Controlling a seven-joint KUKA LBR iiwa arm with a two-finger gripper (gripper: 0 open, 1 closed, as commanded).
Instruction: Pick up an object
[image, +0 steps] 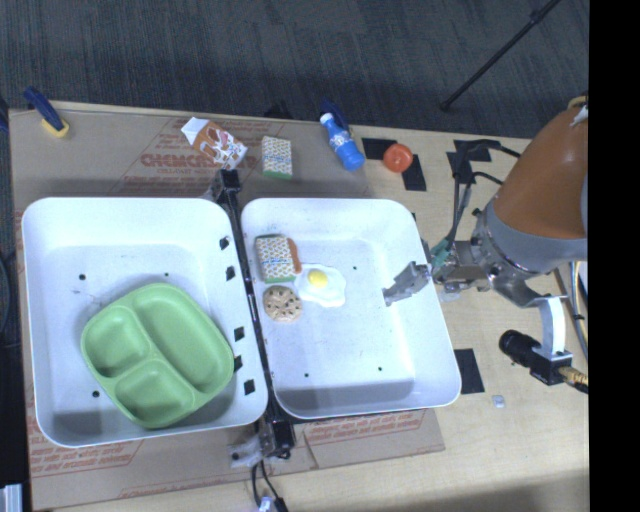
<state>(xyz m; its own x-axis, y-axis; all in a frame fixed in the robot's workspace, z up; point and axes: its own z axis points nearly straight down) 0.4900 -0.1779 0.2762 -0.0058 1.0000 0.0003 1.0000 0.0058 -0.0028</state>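
Grey gripper (405, 281) hangs empty, fingers slightly parted, over the right bin (425, 335); fried egg (321, 286) unpicked.

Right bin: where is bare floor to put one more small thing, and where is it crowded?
In the right bin, the floor is bare along the near wall and across the middle, right of the fried egg. The gripper hangs over the right rim. It is crowded by the left wall: sandwich, cookie and egg sit close together.

the right bin (425, 350) floor lies open right of the egg (322, 286). egg, cookie (283, 303) and sandwich (276, 256) crowd its left wall.
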